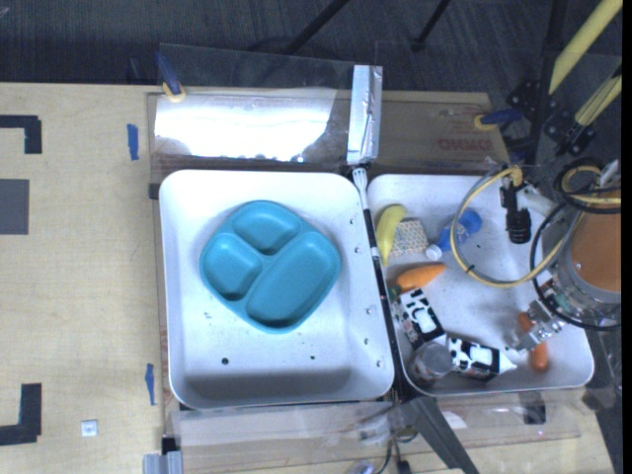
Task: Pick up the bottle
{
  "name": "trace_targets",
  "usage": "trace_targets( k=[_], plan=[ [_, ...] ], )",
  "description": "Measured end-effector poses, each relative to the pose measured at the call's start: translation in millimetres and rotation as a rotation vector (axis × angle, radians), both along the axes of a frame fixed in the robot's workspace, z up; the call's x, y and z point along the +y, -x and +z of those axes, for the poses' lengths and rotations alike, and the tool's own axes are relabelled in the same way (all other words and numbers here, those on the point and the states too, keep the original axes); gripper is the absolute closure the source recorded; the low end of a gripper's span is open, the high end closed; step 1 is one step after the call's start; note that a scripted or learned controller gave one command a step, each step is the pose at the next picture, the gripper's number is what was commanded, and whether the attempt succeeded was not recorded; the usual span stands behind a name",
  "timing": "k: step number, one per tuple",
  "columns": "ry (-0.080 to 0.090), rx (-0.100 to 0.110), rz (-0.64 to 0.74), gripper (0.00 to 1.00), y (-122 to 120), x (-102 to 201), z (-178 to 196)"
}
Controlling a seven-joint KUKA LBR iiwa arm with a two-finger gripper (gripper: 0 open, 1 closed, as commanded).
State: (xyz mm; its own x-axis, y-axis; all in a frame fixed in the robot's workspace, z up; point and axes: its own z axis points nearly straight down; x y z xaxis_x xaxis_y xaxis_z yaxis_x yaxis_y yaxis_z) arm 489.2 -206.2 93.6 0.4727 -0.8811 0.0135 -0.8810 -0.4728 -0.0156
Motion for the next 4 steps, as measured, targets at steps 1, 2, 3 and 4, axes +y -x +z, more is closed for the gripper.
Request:
trace_targets(
  k=[1, 2, 3, 4],
  plan=[
    [-0.003, 0.017, 0.435, 1.00, 4, 3, -1],
    [-0.019, 0.015, 0.449, 0.00, 4, 14, -4],
    [-0.020, 0.012, 0.635, 0.00, -4, 8, -4],
    [-0.003, 0.015, 0.894, 0.00, -4, 5, -7]
  ],
)
